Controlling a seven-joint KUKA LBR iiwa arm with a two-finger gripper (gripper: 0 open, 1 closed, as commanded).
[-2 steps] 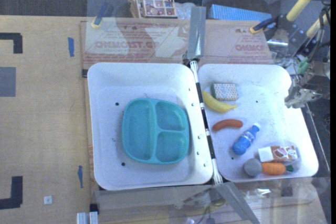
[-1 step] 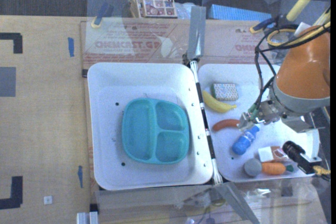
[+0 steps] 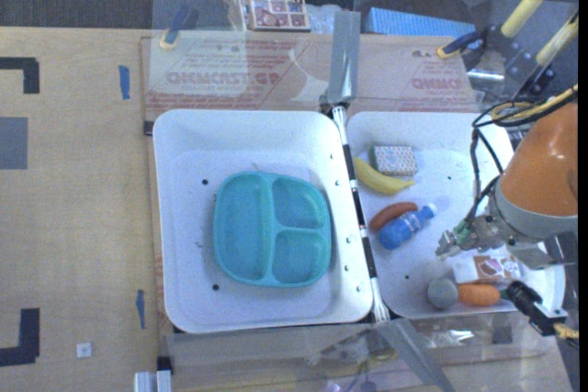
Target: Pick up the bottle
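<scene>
In the left bin [image 3: 175, 197] a teal divided plate [image 3: 273, 229] lies flat near the middle, well apart from anything that matters here; across the seam, the right bin [image 3: 441, 138] carries the clutter: a banana [image 3: 381, 180] toward its left wall with a small speckled sponge block [image 3: 395, 160] touching its upper side, and just below them a reddish sausage-shaped piece [image 3: 393, 215]; the bottle [image 3: 405, 227] lies on its side right against that piece, roughly mid-bin, blue body low-left and pale cap pointing up-right; it looks like small, light, hard plastic, smooth and rounded, so I'd expect it to roll or squirt out of a loose pinch; the sensible hold seems to be across the blue body, though the red piece crowds one flank, so the narrower cap end may be easier to reach; toward the bin's near edge sit a grey ball [image 3: 442, 293], an orange carrot-like thing [image 3: 479, 294] and a small printed card [image 3: 497, 268]; the gripper [image 3: 457, 240] hangs to the bottle's right, near but not touching, with nothing between its fingers that I can see; whether they are spread or closed I cannot tell.
</scene>
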